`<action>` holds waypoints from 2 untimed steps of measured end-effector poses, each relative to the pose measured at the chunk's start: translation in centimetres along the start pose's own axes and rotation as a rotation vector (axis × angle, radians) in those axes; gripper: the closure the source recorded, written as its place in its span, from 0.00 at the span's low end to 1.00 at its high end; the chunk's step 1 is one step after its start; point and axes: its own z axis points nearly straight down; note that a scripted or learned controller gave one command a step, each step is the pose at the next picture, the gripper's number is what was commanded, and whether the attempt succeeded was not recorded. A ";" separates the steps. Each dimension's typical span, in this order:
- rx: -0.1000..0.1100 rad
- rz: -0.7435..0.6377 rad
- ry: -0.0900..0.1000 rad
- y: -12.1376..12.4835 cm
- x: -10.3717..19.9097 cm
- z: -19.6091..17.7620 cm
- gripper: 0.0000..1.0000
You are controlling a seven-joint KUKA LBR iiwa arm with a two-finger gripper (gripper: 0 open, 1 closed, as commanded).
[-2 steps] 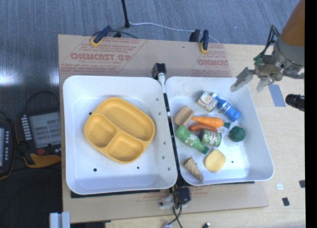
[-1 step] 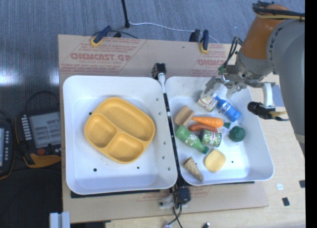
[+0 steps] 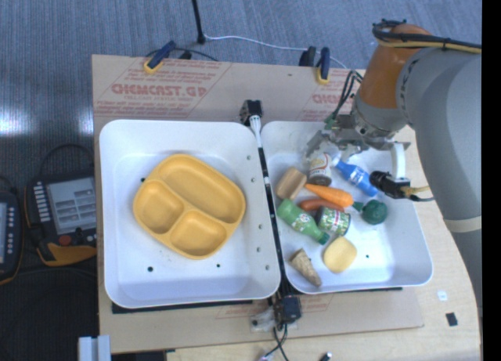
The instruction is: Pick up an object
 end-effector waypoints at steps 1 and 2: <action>-0.029 -0.002 -0.009 -5.3 0.6 0.5 0.00; -0.035 0.000 -0.011 -9.3 1.6 0.5 0.00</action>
